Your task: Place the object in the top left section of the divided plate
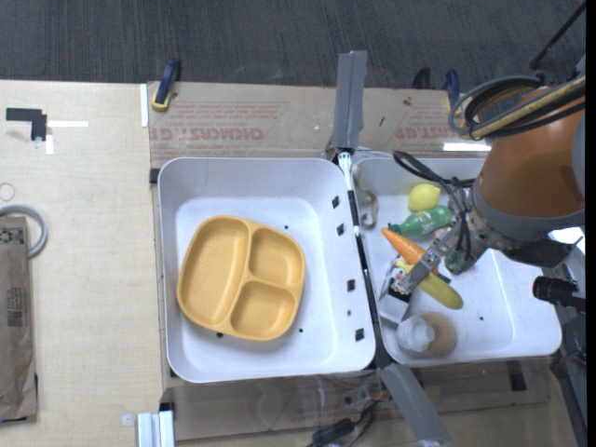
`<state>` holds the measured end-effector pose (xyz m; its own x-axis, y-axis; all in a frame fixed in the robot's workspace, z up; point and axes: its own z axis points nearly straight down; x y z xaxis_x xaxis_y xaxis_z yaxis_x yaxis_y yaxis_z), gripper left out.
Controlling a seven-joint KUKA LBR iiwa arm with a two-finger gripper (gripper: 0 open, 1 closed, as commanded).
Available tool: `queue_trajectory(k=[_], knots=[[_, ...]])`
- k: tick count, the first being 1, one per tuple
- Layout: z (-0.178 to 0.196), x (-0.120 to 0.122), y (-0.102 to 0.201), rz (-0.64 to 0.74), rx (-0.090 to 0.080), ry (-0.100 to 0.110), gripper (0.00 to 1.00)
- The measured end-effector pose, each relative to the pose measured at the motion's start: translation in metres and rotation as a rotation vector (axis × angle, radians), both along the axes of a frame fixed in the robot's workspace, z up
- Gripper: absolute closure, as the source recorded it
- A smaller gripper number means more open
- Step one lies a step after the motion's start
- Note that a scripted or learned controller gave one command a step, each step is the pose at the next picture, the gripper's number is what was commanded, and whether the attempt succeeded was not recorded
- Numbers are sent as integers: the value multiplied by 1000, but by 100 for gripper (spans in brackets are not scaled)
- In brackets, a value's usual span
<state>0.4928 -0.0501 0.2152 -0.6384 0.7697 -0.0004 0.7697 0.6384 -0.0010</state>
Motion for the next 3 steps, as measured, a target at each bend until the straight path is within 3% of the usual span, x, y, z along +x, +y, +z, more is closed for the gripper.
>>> queue_trajectory(k=[1, 2, 3], knots=[[-24, 1, 68, 124, 0, 3, 100], [-5, 26, 54, 129, -1, -1, 100], [-25, 20, 49, -145, 0, 2, 100]])
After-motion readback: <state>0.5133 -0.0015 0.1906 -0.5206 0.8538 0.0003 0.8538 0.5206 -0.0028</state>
